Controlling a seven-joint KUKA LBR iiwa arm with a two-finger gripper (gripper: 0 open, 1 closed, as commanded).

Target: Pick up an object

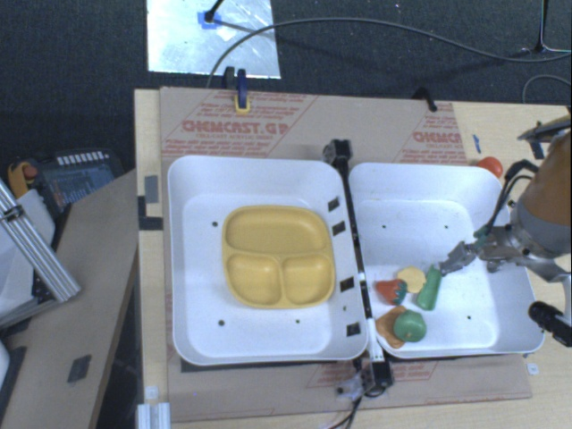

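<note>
White bins sit side by side: the left bin [192,239] holds a yellow tray [277,256] with three compartments. The right bin [429,208] holds a cluster of toy food at its near left: a green piece [428,290], long and tilted, a green ball [410,326], a red piece [388,290]. The gripper [458,259] hangs just right of the green piece; its grip cannot be told.

We note smooth glossy white plastic bins [192,239], matt yellow plastic tray [273,257], printed brown cardboard sheet [295,123], shiny metal plate [210,25], dark rough carpet floor [71,52]
</note>
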